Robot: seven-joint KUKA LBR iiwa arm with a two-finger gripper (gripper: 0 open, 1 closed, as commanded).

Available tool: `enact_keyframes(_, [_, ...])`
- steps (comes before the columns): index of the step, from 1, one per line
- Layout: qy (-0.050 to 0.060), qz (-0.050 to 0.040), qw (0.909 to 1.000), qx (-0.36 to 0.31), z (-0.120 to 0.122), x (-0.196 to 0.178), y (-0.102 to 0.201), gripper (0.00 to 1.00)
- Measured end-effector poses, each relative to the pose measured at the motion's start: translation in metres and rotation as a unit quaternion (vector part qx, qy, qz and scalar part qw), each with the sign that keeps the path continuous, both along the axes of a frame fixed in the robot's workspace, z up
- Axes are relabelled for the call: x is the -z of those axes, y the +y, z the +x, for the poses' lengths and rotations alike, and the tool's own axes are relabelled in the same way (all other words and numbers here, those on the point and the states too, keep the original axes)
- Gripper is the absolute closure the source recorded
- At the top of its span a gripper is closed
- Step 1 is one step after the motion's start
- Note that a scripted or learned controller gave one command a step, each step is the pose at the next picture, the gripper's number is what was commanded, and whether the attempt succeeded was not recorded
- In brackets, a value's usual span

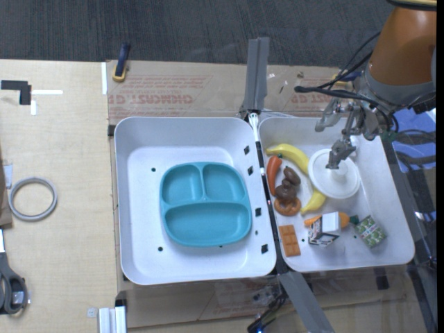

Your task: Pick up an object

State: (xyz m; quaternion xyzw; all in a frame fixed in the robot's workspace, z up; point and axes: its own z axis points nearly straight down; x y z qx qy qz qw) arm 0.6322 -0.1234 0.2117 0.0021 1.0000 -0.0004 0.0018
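Note:
The right bin [398, 210] holds a yellow banana [290, 155], a red-orange carrot-like piece [274, 166], a brown lump [290, 178], a brown ring [286, 206], a small yellow piece [314, 201], an orange wafer [288, 240], a small white carton [325, 229], a green box [370, 232] and a white round dish [338, 180]. My gripper [338, 154] hangs over the dish's upper edge, pointing down at it. Nothing is visibly held.
The left bin [119, 186] holds a teal divided plate [206, 203]. A metal divider [255, 75] runs between the bins. On the bench at left lie a tape roll [31, 198], scissors [10, 291] and a blue-handled tool [123, 62].

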Motion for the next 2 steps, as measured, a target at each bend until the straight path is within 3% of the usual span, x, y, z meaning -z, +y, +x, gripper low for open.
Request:
enact_keyframes(1, [-0.001, -0.0002, 1.0, 0.001, -0.021, 0.118, 0.025, 0.0])
enact_keyframes(2, [-0.003, -0.0012, 1.0, -0.001, -0.02, 0.108, 0.026, 1.0])
